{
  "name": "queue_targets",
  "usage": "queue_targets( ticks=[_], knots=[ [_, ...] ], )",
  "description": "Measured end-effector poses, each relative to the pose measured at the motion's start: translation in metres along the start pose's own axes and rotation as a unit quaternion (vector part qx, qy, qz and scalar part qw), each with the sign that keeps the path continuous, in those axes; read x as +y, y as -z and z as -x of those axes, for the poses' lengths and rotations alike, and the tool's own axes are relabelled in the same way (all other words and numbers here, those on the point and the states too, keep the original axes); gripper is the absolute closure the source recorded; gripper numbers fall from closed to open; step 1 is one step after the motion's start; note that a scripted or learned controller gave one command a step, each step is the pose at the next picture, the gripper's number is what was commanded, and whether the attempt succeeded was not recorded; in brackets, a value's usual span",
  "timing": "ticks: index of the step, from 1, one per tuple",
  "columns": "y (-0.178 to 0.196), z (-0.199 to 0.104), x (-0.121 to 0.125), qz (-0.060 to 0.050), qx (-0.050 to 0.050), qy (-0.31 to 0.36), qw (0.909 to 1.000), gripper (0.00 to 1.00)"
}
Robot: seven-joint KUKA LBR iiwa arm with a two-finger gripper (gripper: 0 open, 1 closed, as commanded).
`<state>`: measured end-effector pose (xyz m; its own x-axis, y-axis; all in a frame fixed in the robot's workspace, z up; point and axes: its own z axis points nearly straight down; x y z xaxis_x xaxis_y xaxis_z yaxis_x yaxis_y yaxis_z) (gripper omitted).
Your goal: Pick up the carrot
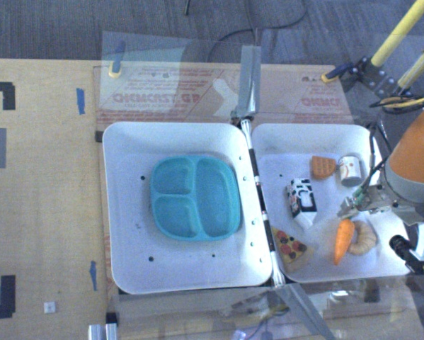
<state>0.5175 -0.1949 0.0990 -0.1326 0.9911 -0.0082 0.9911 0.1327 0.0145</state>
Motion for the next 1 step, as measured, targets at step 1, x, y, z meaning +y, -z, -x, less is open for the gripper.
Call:
queue_targets(
  ticks=[1],
  knots=[
    [0.1136,-0.0374,0.0108,-0.005,0.004,0.088,0.9961,1.00]
  ],
)
